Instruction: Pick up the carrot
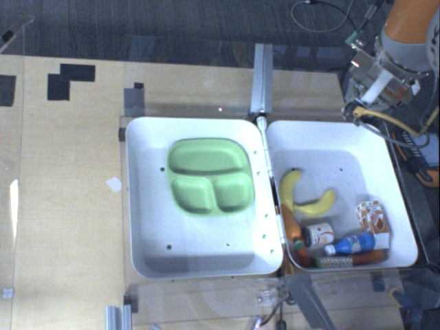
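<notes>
No text can be read: the printing on the carton (pixel 372 218) and can (pixel 319 235) is too small.

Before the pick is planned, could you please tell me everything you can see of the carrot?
The carrot is a short orange piece, smooth and toy-like, lying in the right bin against its left wall. It points roughly up and down the view, just below the banana, close to or touching its lower end. Its lower end meets a small can and the clutter along the bin's near edge, which hides its tip. The gripper hangs well away, above the bin's far right corner.
</notes>
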